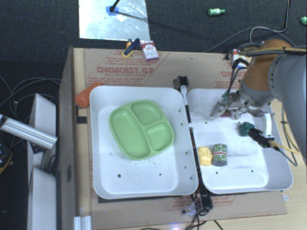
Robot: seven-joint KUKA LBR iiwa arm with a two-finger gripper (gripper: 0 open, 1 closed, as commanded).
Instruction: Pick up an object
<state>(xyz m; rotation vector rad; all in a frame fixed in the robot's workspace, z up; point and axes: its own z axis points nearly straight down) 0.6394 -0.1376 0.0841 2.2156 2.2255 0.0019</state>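
In the right bin (240, 176) a yellow corn-like piece (205, 155) lies beside a small can with a green label (220, 154), near the front left. A small dark green object (246, 127) rests further back and to the right. My gripper (224, 112) hangs low over the back of the right bin, left of the green object and apart from it. Its metal fingers (215, 111) stand open with nothing between them. A light green divided plate (141, 128) lies in the left bin (110, 176).
A black divider (190, 128) runs between the two bins. Behind the bins on the cardboard lie a red-and-white box (150, 51) and a yellow-and-black tool (129, 47). An orange object (82, 96) sits at the left bin's back corner.
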